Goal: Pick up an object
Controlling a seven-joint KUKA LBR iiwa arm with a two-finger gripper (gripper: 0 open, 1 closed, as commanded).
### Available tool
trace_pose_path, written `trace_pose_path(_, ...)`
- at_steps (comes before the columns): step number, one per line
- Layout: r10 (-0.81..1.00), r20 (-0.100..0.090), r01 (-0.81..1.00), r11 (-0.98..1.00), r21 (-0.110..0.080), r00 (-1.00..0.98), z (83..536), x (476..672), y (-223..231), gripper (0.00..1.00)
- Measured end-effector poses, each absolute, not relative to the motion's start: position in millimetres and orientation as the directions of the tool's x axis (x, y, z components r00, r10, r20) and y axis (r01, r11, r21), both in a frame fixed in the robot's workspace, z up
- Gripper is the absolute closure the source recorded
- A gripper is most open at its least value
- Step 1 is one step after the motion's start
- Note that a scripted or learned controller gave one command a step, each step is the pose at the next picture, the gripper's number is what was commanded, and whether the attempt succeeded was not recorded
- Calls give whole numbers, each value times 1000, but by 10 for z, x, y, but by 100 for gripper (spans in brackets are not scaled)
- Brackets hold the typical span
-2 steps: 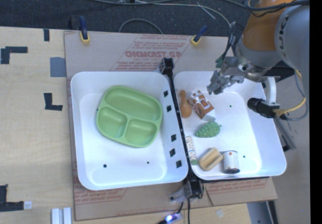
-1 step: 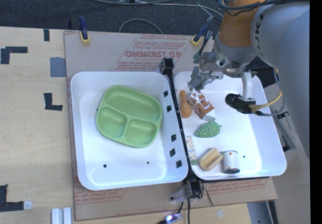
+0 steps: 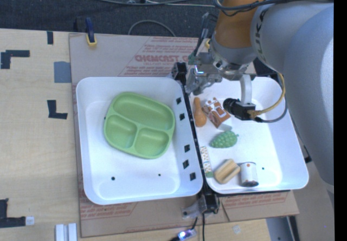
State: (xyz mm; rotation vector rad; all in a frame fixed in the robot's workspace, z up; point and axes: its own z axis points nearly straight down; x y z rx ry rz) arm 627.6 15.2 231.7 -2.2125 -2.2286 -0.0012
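Observation:
The right bin (image 3: 282, 142) holds several small objects. An orange carrot-like piece (image 3: 199, 113) lies beside the divider. Next to it is a brown and white toy (image 3: 217, 111). A green bunch of grapes (image 3: 224, 139) lies lower down. A tan block (image 3: 226, 170) and a small white can (image 3: 249, 174) rest near the front edge. My gripper (image 3: 196, 82) hangs over the bin's back left corner, just above the orange piece and the brown toy. I see nothing held in it.
In the left bin (image 3: 92, 180) lies a green divided plate (image 3: 140, 125). A black-marked divider (image 3: 187, 137) runs between the bins. A thin patterned strip (image 3: 204, 158) lies along it. The grey arm covers the right bin's back right part.

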Motion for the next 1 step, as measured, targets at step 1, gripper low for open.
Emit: trace_pose_path(1, 1000, 2, 1000, 7, -1, -7, 2389, 6309, 700, 100)
